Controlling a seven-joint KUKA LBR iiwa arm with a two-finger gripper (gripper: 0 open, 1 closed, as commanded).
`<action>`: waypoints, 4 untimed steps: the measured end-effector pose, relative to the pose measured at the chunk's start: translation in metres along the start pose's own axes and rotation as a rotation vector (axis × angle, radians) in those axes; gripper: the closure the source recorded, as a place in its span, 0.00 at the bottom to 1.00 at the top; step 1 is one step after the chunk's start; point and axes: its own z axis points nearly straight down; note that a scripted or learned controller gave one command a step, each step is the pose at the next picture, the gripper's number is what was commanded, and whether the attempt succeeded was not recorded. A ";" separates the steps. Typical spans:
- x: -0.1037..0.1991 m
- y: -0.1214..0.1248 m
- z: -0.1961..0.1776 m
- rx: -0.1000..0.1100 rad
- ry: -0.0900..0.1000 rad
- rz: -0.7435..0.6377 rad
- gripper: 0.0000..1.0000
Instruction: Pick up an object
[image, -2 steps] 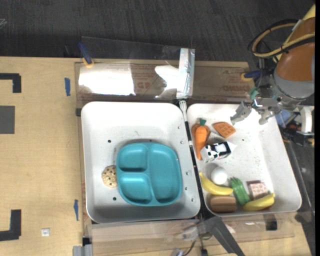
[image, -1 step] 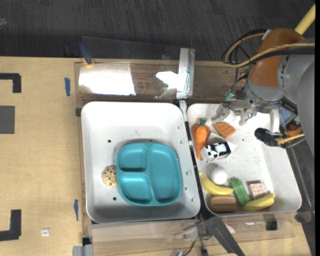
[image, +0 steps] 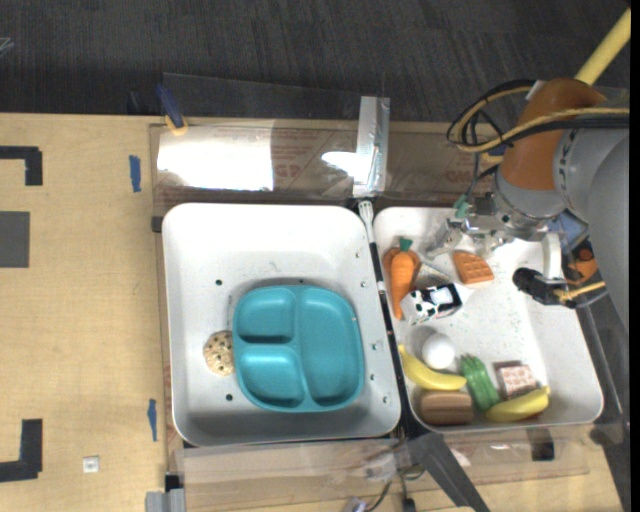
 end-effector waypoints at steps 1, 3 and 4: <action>0.001 0.002 -0.012 -0.004 -0.002 -0.002 1.00; -0.031 0.000 0.001 0.000 -0.001 -0.140 0.00; -0.012 -0.046 -0.023 0.002 0.001 -0.329 0.00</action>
